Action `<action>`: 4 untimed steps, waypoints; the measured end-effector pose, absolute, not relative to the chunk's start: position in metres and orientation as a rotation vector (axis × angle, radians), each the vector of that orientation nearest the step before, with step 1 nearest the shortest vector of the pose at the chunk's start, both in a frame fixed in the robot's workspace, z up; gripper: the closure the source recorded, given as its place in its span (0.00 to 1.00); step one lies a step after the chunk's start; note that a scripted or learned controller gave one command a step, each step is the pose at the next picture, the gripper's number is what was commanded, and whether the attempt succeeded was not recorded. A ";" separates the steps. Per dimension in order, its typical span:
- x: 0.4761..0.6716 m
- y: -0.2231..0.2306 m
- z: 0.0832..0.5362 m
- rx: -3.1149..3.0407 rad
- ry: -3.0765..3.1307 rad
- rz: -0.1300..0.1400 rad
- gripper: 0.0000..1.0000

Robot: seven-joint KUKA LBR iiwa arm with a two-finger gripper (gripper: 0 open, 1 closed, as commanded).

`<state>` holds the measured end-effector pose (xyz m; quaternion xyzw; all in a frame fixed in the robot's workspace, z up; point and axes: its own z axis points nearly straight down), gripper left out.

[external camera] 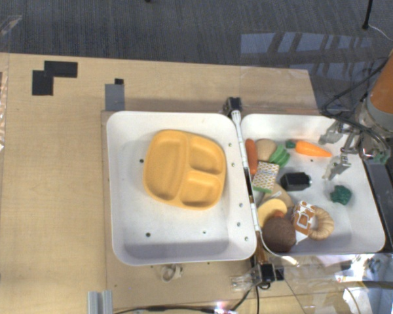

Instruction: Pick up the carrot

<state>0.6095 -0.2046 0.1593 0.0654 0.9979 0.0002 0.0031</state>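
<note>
Gripper (338, 150) open, just right of the carrot (312, 150).

The arm reaches in from the right; its gripper (336, 150) points down — fingers spread, nothing between them.

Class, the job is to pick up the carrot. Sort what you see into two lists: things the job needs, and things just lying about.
Needed for the job:
carrot
end effector
right bin

Just lying about:
yellow divided plate
left bin
sausage
black block
small green toy
pretzel
brown ball
</note>
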 end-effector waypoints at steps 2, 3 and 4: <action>0.666 -0.205 0.116 0.398 3.106 -0.001 0.00; 0.666 -0.205 0.116 0.397 3.107 -0.002 0.00; 0.666 -0.205 0.116 0.398 3.107 -0.002 0.00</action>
